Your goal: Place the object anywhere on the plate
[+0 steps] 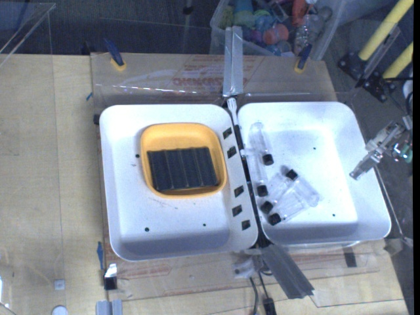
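Note:
A yellow-orange plate [152, 143] with rounded corners lies in the left white bin [125, 228]. On it, near the middle, rests a dark grey ribbed rectangular object [182, 168], lying flat. My gripper [361, 170] hangs at the far right, over the right rim of the right white bin [328, 120], well away from the plate. Nothing can be seen held in it.
Several clear plastic pieces with black caps [283, 194] lie in the left half of the right bin. A divider with black tabs [237, 190] runs between the bins. A tub of coloured toys [275, 8] stands behind the bench.

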Controlling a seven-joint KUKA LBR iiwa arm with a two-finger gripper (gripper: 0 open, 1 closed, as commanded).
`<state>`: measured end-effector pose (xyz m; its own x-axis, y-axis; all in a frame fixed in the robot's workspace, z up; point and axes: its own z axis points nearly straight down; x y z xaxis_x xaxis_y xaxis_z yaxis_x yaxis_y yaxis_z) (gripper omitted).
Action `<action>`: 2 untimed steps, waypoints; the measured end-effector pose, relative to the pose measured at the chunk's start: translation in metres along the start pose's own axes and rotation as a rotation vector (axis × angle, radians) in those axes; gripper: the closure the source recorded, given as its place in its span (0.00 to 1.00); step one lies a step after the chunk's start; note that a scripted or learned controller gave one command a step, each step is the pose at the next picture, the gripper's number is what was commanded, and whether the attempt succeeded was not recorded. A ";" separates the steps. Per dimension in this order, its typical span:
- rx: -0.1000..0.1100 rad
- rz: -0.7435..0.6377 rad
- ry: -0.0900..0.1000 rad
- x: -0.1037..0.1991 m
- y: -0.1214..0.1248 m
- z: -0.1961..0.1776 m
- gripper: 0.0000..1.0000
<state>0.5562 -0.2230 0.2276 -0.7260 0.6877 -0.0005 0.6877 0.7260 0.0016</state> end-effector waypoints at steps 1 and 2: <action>-0.004 0.001 -0.005 -0.001 0.001 -0.011 1.00; -0.002 -0.255 -0.007 -0.007 0.008 -0.021 1.00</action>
<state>0.5669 -0.2223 0.2489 -0.8758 0.4826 -0.0079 0.4826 0.8758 0.0023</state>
